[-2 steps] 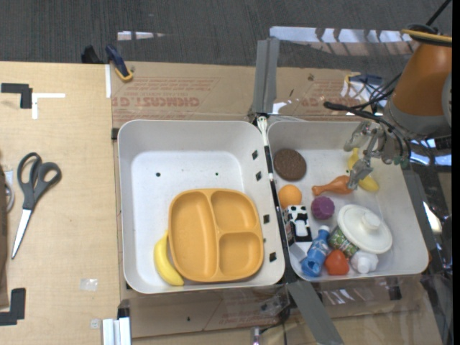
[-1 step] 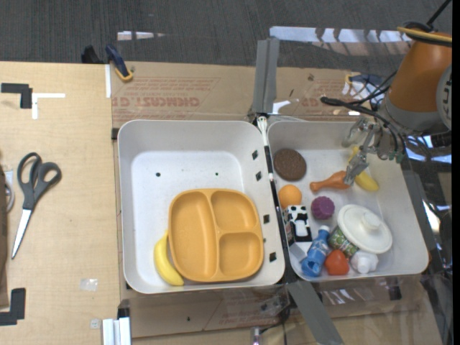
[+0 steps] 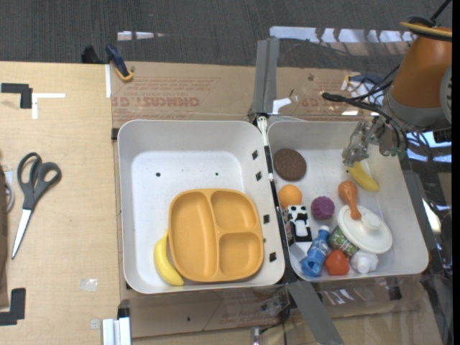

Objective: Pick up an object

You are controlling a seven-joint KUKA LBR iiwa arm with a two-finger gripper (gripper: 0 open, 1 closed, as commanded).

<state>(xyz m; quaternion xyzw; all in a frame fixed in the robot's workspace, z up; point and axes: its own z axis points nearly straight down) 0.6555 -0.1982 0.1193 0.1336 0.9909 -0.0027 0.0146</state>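
white plastic is making up both shallow bins on the bench, the left bin (image 3: 136,192) and the right bin (image 3: 413,264) sitting side by side and touching along their inner walls. the grey arm with its orange band (image 3: 424,70) is reaching in from the right, and the gripper (image 3: 356,155) is hanging over the upper right part of the right bin, just above a small yellow banana (image 3: 364,177); nothing is showing between its fingers, and whether they are spread or closed i cannot tell. around it the bin is holding a brown cookie (image 3: 290,164) near the upper left corner, an orange ball (image 3: 290,195) below that, a purple ball (image 3: 323,207) to its right, a black and white toy (image 3: 298,221) against the left wall, an orange drumstick (image 3: 349,195) lying just below the small banana, a white lidded piece (image 3: 365,230), a blue bottle (image 3: 315,254) and a red tomato (image 3: 336,263) near the front wall. the left bin is carrying an orange divided plate (image 3: 215,234) with a larger banana (image 3: 165,263) partly tucked under its left edge. scissors (image 3: 30,189) are lying on the wooden bench (image 3: 57,264), well apart from the bins.
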